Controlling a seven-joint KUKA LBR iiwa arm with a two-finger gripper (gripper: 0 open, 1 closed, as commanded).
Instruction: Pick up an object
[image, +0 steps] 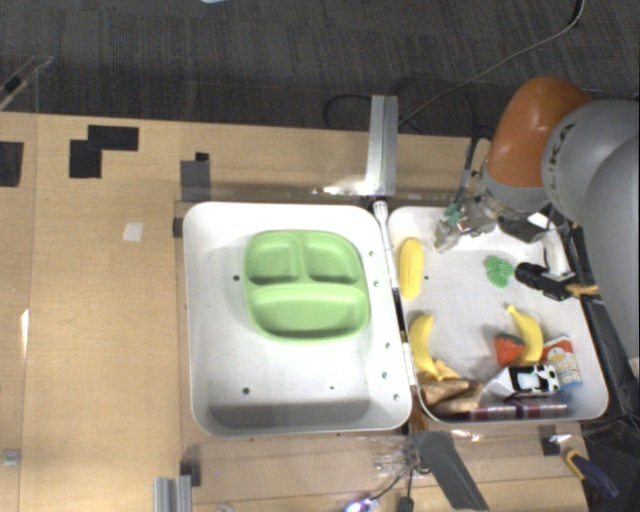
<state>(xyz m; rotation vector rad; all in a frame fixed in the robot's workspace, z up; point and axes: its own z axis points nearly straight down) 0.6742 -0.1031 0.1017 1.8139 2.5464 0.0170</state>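
Gripper (452, 228) hovering, nothing grabbed yet
Can't tell jaw spacing; corn cob (410, 267) at its 8 o'clock wants a centred, straight-down approach.

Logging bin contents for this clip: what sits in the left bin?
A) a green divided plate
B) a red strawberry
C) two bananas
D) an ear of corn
A: the green divided plate lies alone in the left bin, while the bananas, the corn and the strawberry are in the right bin.
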